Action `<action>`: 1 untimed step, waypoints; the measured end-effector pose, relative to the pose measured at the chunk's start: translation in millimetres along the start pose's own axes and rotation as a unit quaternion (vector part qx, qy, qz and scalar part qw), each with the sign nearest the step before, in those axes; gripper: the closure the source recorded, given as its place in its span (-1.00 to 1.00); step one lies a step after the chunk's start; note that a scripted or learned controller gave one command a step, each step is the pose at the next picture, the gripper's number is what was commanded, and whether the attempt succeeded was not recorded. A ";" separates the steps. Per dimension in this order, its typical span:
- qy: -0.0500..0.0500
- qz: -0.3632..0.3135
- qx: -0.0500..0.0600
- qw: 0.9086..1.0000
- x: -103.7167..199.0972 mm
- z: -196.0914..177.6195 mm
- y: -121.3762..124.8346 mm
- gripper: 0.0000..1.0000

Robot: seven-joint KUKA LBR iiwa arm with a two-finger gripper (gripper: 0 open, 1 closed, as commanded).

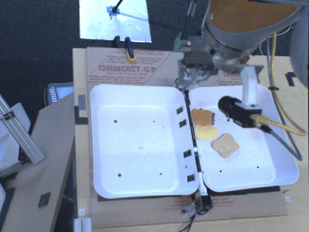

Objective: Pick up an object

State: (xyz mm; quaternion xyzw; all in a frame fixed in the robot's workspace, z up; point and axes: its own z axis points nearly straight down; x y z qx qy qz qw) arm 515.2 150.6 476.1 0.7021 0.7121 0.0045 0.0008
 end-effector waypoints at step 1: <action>-0.002 0.003 0.004 1.000 49.3 31.1 31.3 1.00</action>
